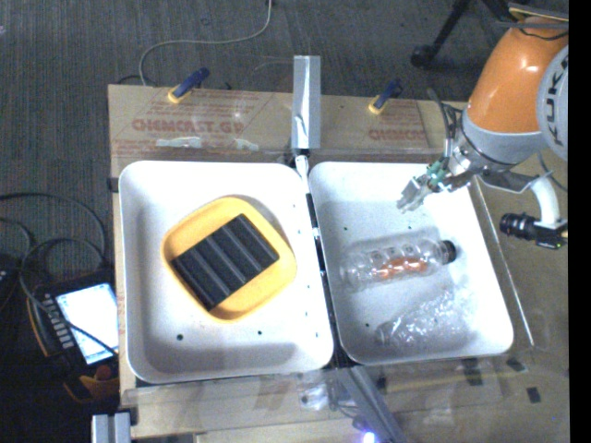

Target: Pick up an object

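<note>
Two shallow white bins are set side by side on the bench. In the right bin (489, 247) a clear plastic bottle (397, 261) is laid on its side near the middle of the floor. Its long axis is run almost left to right across the bin, tilted slightly so that the capped end is a little higher in the view. The dark cap (447, 249) is pointed toward the right wall of the bin, and the rounded base is turned toward the divider between the two bins. Something orange is seen through the clear wall near the bottle's middle. Just below the bottle, toward the front right corner, a crumpled piece of clear plastic (420, 319) is lying apart from it.

In the left bin (138, 247) a yellow tray-like object with a black ribbed insert (229, 257) is placed, turned at a slant.

The gripper (420, 188) is held above the upper part of the right bin, well apart from the bottle and up-right of it. Nothing is seen between its fingers; how far they are spread cannot be told from this view.
</note>
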### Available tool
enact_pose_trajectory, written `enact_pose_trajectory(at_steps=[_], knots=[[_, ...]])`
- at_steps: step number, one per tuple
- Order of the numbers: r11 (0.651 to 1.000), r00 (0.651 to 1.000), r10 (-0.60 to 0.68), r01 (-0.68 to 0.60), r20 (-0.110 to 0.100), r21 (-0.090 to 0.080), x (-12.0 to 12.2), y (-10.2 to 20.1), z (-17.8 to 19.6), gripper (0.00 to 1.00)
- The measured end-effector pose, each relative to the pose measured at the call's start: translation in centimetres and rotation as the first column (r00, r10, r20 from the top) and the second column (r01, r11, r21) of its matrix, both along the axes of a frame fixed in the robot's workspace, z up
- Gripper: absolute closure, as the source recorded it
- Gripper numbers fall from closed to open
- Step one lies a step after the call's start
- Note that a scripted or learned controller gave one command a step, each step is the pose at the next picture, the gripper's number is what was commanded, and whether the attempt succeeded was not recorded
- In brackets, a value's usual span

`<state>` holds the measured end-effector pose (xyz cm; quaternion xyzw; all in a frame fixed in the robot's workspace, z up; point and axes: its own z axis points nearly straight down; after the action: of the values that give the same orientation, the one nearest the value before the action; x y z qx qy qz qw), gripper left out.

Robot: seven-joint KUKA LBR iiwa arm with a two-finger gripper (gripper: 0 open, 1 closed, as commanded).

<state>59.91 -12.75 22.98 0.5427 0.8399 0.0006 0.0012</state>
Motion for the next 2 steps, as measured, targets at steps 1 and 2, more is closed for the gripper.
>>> enact_pose_trajectory(at_steps=[1,2], knots=[[0.999,0.999,-0.046,0.046,-0.003,-0.001,6.9,2.6,-3.6,1.00],[1.000,1.000,0.011,-0.011,-0.003,-0.002,3.7,6.1,-3.8,1.00]])
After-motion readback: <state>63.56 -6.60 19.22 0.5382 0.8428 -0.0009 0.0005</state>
